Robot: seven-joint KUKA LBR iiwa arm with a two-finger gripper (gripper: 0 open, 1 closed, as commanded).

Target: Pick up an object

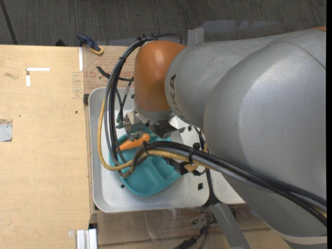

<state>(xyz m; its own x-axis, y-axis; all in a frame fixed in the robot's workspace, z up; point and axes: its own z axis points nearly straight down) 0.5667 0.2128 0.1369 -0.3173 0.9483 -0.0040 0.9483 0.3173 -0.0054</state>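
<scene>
A: What takes up the most room?

B: The big grey robot arm (pixel 259 118), coming in from the right and covering most of that side. Its orange band (pixel 153 74) sits above the wrist, right over the near bin.

A: And beneath it?

B: The pale wooden desk (pixel 41 139) spreads across the left. Beside it lies a shallow white plastic bin (pixel 98 191), with the wrist lowered into it. A second white bin (pixel 228 193) shows as a small patch under the arm, to the right.

A: Anything in the near bin?

B: A teal moulded plastic tray with curved compartments (pixel 148 178) lies in its lower middle, tilted against the floor of the bin. Just above it, a small orange piece (pixel 132 143) rests at the tray's upper edge, directly under the wrist.

A: Cables?

B: A bundle of black and yellow cables (pixel 111 123) loops down the wrist's left side and crosses over the tray.

A: Is the claw (pixel 148 131) apart or together?

B: I cannot tell; the wrist and cables cover it. It sits low in the bin, close to the orange piece and the tray.

A: Smaller things?

B: A blue and yellow clamp (pixel 89 43) at the desk's top edge.
</scene>
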